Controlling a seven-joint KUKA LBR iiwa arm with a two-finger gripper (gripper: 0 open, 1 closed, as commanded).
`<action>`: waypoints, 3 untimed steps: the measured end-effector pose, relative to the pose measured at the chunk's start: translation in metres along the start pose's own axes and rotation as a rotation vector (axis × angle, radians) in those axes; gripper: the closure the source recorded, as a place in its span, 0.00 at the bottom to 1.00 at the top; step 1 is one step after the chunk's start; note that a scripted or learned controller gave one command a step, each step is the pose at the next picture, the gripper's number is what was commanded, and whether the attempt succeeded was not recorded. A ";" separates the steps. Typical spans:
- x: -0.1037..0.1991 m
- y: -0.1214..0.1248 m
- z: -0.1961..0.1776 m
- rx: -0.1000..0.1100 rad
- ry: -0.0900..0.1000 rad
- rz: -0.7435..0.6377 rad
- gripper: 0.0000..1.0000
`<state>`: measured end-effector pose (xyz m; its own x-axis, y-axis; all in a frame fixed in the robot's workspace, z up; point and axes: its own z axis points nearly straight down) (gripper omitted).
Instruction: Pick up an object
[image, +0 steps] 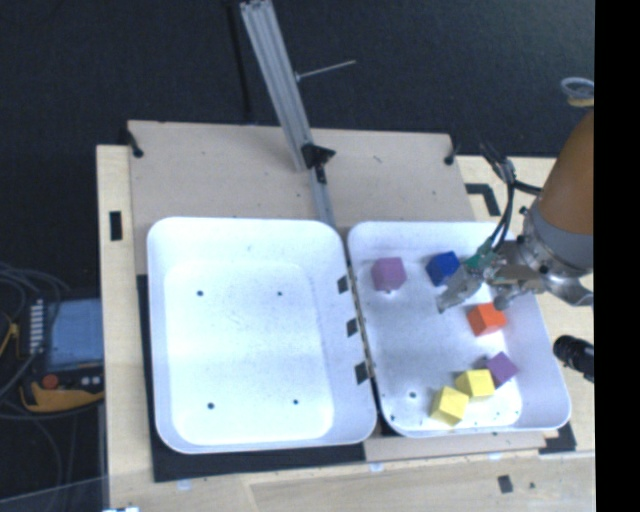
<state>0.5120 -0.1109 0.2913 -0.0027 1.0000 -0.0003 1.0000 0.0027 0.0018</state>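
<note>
Orange and blue, two blocks (487, 319) (442, 267) flank our tool (478, 288) in the right bin (400, 330). We see its fingers spread apart, gripping nothing.

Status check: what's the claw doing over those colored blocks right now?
Claw above right bin, between blue block and orange block. Nothing seen held. Purple block apart.

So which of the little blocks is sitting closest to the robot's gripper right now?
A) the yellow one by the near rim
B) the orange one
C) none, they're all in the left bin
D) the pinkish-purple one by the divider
B: the orange block lies just below the gripper in the right bin, nearer than the blue block beside it or any yellow or purple one.
</note>
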 end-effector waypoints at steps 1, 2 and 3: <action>0.000 0.000 0.000 -0.001 0.000 0.003 0.00; 0.008 0.000 0.047 0.005 0.000 0.004 0.00; 0.014 -0.001 0.092 0.006 0.001 0.004 0.00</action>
<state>0.5113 -0.0972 0.1997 0.0012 1.0000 0.0002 1.0000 -0.0012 -0.0047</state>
